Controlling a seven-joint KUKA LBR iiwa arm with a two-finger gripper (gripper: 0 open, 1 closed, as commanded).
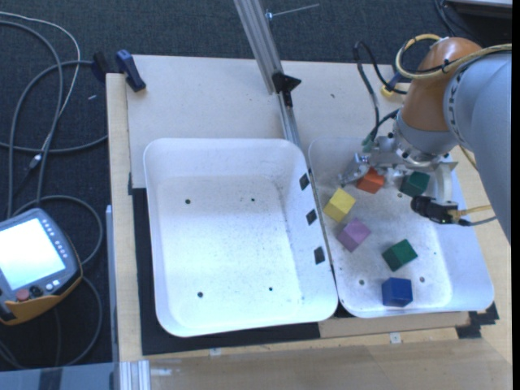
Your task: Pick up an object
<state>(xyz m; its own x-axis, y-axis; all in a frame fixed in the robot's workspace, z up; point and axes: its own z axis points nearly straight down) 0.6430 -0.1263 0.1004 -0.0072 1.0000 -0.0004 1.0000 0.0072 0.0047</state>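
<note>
Step in hand, judged: closing on a pick in the right bin (467, 287). Pincer (375, 174) low over the far left part of that bin, just at the orange block (370, 182). Fingers masked by wrist hardware; spread or pressed together cannot be told, and block possibly between them but not confirmed.

To do well: centre on the orange block before squeezing, descend straight, keep off the dark green block (415, 183) just to the right and the yellow block (340, 204) nearer and to the left. Lift vertically, check block rises with it.

Other candidates well apart toward the near side: purple block (353, 235), green block (400, 254), blue block (396, 291).

Arm pose: reaching in from the right, orange band (435, 71) above wrist, wrist bent steeply downward, cables trailing to the right. Left bin (162, 154) untouched on the surface (203, 96)
</note>
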